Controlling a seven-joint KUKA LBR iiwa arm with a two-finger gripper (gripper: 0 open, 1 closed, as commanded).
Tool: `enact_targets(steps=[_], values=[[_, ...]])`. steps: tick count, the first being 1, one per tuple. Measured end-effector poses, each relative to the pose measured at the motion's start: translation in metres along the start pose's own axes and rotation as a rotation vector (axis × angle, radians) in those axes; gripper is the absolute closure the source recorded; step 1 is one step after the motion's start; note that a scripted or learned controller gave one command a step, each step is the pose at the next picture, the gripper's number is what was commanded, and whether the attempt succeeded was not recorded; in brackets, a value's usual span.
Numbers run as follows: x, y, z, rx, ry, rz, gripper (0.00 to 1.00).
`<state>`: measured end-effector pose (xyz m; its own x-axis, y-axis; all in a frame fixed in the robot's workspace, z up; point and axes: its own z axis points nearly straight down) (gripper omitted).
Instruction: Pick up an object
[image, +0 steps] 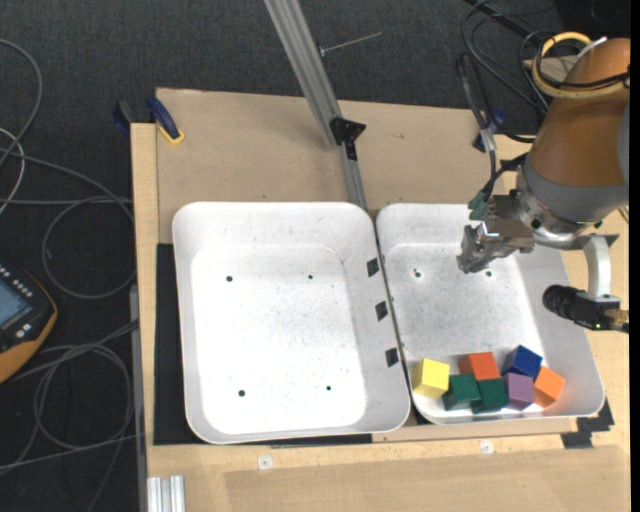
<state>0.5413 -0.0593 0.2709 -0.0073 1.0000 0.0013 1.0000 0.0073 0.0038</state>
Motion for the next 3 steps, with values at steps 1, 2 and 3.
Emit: enact_targets(steps=[1, 2, 3], values=[[0.050, 0.024, 0.016, 0.002, 0.000, 0.001, 1.00], [0.091, 0.042, 0.026, 0.002, 0.000, 0.002, 1.00], [0.149, 0.070, 0.028, 0.001, 0.001, 0.000, 1.00]])
